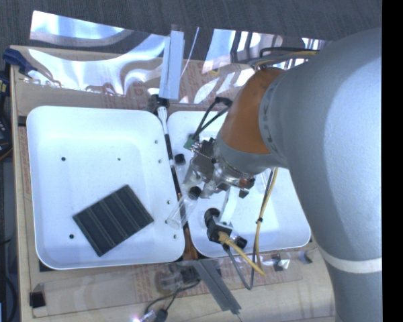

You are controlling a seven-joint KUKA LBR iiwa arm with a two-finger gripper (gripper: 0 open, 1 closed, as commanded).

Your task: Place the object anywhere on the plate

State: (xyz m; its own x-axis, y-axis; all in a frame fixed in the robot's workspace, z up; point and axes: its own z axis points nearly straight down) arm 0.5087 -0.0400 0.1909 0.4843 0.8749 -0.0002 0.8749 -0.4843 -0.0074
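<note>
The plate (113,220) is a dark grey ribbed rectangle. It lies flat and askew in the front part of the left bin (87,139). My gripper (199,177) hangs low over the left side of the right bin (289,227), close to the divider between the bins, with the wrist and orange band above it hiding what lies beneath. A small clear piece (177,211) sticks out toward the divider just below the gripper; I cannot tell what it is. The plate is well to the left of the gripper and nothing rests on it.
The big grey arm (329,146) covers most of the right bin. Black and yellow cables (230,243) dangle over its front rim. A metal bar (172,62) and shiny foil stand behind the bins. Small dark holes dot the left bin's floor.
</note>
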